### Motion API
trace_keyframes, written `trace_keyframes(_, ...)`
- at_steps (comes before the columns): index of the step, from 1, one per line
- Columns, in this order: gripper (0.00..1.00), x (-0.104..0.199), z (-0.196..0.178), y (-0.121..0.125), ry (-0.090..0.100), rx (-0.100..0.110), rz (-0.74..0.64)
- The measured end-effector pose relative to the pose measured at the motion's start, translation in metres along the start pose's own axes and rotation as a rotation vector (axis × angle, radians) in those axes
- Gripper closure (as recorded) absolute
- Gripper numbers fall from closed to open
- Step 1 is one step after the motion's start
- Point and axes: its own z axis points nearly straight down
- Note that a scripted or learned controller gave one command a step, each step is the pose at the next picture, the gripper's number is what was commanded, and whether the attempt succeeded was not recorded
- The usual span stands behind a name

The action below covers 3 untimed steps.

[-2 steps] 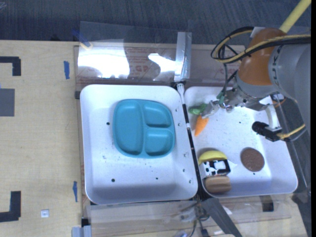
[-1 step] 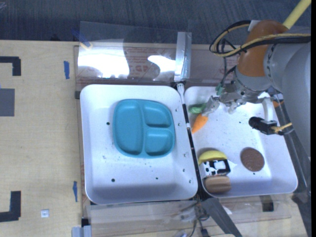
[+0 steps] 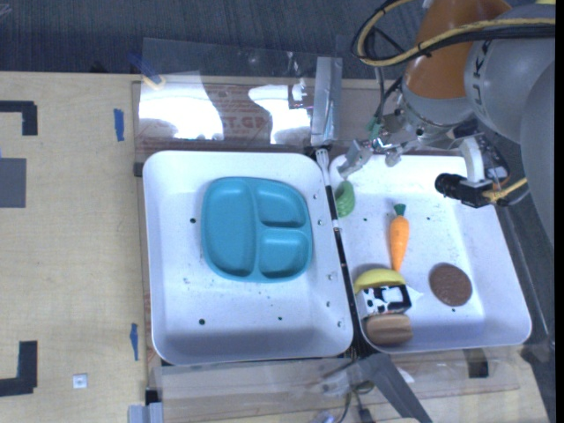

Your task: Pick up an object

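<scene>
Right bin (image 3: 493,263), centre right of frame: carrot (image 3: 398,241), long axis near vertical, green top toward the frame's top, tip toward the bottom. Green object (image 3: 344,198) at the bin's upper left edge. Brown disc (image 3: 450,284) lower right. Yellow, black-and-white and tan items stacked at lower left. Left bin (image 3: 167,263): teal divided tray (image 3: 257,228). Gripper (image 3: 366,151) just above the green object; its opening cannot be told.

Pale wooden bench (image 3: 70,263), dark carpet floor (image 3: 176,7)
</scene>
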Motion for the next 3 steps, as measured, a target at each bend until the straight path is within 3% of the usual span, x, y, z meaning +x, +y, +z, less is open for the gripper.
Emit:
trace_keyframes(1,0.00,-0.021,0.005,-0.046,0.002,0.012,-0.063)
trace_keyframes(2,0.00,-0.072,0.000,-0.018,0.000,0.007,-0.254)
trace_keyframes(3,0.00,-0.059,0.081,-0.065,0.008,0.014,-0.418)
